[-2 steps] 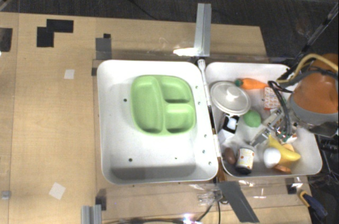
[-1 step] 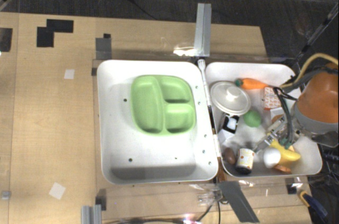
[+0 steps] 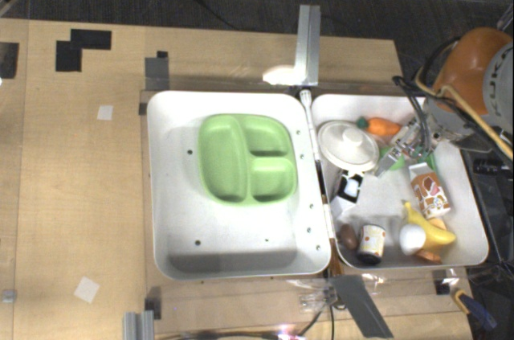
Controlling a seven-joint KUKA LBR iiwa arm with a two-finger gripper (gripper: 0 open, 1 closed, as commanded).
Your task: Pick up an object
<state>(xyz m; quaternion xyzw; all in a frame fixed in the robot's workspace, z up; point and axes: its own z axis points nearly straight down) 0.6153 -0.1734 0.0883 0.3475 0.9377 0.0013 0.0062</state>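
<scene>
From the camera above, my hand point(image 3: 408, 144) hangs low in the right bin point(image 3: 474, 246), just past the white lid point(image 3: 348, 145) and beside the carrot point(image 3: 381, 126). I cannot tell how my hand is set. I see nothing in it. I think I am at the reaching step. Near the white lid lie the carrot, a juice box point(image 3: 430, 194) and a banana point(image 3: 430, 230). Next I must pick one, drop onto it and squeeze.
</scene>
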